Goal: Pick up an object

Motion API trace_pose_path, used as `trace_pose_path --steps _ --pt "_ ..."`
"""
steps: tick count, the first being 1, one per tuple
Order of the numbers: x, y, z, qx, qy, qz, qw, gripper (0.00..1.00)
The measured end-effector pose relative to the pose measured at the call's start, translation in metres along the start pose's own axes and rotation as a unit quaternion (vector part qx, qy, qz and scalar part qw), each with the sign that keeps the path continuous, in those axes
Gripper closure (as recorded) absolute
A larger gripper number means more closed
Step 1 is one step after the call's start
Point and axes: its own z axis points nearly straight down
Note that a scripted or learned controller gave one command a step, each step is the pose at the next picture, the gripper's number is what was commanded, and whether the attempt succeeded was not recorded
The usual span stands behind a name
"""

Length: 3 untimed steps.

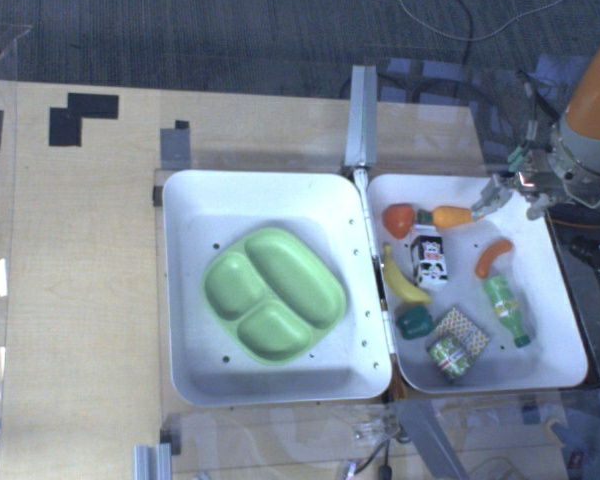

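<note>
My gripper [510,200] hangs over the back edge of the right bin [570,363], open, with nothing between its fingers. Just to its left lies an orange carrot [450,216], and beside that a red tomato [398,219]. In front of the gripper sits a small orange piece [494,256]. Further toward the front lie a green bottle [505,308], a black-and-white box [430,258], a yellow banana [404,280], a dark green piece [414,320] and a patterned packet [458,343].
The left bin [190,368] holds a light green divided plate [273,293]. A metal divider post [360,118] stands between the bins at the back. Cables [460,8] lie on the floor behind the bench.
</note>
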Motion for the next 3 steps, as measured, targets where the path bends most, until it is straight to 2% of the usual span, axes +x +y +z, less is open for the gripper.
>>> trace_pose_path --steps 1,2,3 --pt "0.047 0.022 0.140 -0.002 0.000 -0.005 1.0000 0.00" --pt "0.049 0.026 0.126 -0.007 0.000 -0.006 1.0000 1.00" --pt "0.049 0.026 0.126 -0.007 0.000 -0.006 1.0000 0.00"
